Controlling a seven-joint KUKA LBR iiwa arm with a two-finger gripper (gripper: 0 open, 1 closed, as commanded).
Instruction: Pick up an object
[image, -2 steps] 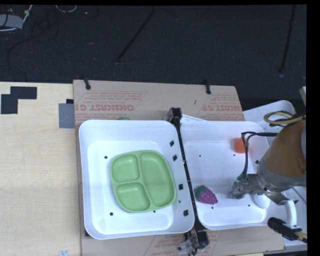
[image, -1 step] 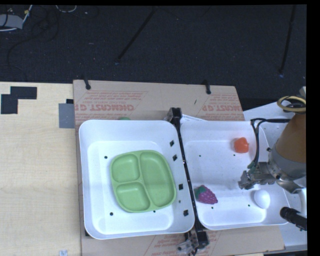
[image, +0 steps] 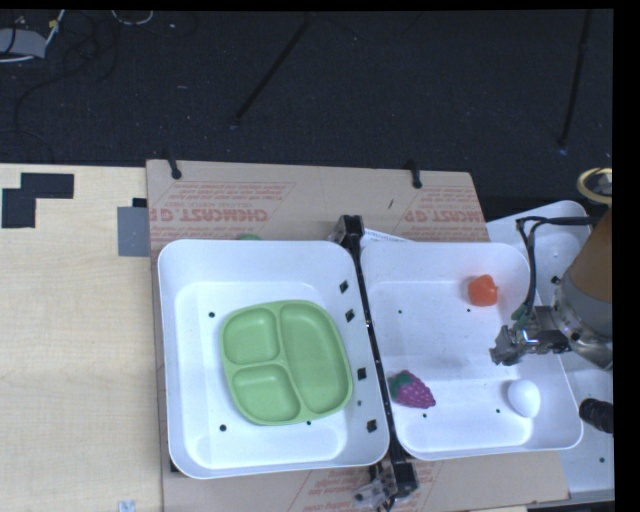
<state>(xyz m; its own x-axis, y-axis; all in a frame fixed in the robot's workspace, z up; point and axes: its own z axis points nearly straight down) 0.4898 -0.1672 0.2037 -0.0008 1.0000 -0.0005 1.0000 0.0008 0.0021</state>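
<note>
White egg (image: 522, 397), smooth, rounded, beside jaws (image: 503, 350).

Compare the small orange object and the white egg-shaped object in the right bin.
The small orange object is vivid orange and blocky; the white egg-shaped object is pale, rounded and nearly blends into the bin floor. The orange one lies toward the far side of the right white bin; the white one lies near its front right corner. The gripper sits between them, nearer the white one. Both are small, lie loose in the same bin, and neither is held.
</note>
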